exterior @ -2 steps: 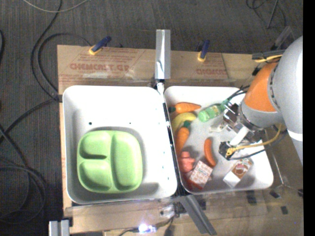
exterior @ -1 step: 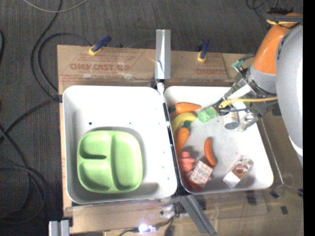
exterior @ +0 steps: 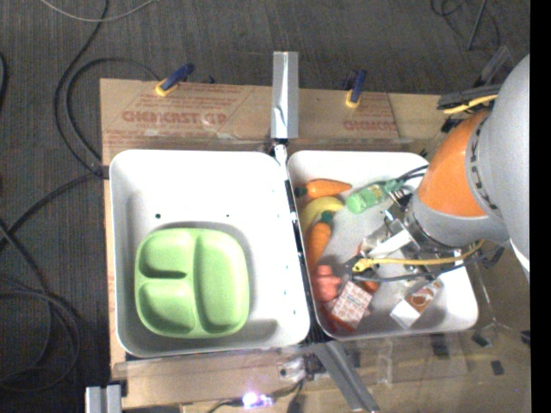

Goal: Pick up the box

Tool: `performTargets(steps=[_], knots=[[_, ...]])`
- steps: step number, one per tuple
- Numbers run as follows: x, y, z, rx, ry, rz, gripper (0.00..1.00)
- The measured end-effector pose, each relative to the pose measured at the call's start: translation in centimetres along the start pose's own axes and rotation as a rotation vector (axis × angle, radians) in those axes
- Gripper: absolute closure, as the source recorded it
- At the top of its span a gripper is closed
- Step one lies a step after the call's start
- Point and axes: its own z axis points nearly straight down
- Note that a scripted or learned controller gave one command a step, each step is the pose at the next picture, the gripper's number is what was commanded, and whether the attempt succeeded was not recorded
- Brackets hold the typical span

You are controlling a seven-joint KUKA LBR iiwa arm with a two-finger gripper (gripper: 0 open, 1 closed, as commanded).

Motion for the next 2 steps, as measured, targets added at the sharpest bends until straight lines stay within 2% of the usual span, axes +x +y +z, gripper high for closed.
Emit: performTargets(steps=[1,2], knots=[[10.4,-3.9,-0.1,-0.003,0.000,0.189,0.00],[-0.6,1.3,1.8,-0.002,-0.001,0.165,0.00]])
